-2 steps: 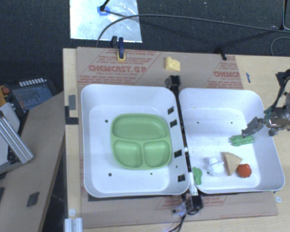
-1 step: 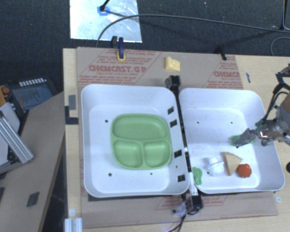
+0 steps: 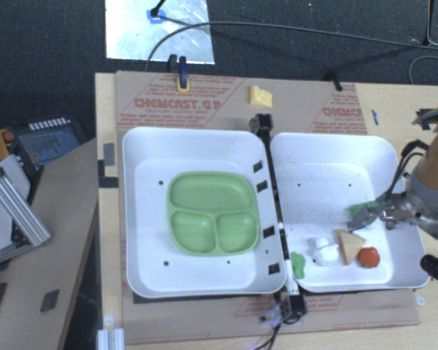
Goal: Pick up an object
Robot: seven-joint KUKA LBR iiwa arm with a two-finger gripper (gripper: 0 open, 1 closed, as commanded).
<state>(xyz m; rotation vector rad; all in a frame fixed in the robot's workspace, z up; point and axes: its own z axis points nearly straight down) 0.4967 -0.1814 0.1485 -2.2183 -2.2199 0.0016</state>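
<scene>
From my seat I see the claw (image 3: 365, 214) low in the right bin (image 3: 328, 152), reaching in from the right side, and I cannot tell how it is set because its tip blurs into a greenish patch on the bin floor. The likely targets lie just below it near the bin's front: a tan wedge (image 3: 348, 246), a red ball (image 3: 369, 257) touching the wedge's right side, a white lump (image 3: 324, 252) just left of the wedge, and a small green piece (image 3: 298, 263) by the divider. I judge the wedge the nearest pick, but with the ball against it I would come straight down, centre on one item, and close across its narrow side so nothing gets shoved away. The left bin (image 3: 142, 195) carries a green divided tray (image 3: 212, 211). On the cardboard sheet (image 3: 204, 97) behind the bins on the tabletop (image 3: 73, 195), red print reads roughly "CHEMCAST G", repeated at right but too blurred to confirm.
</scene>
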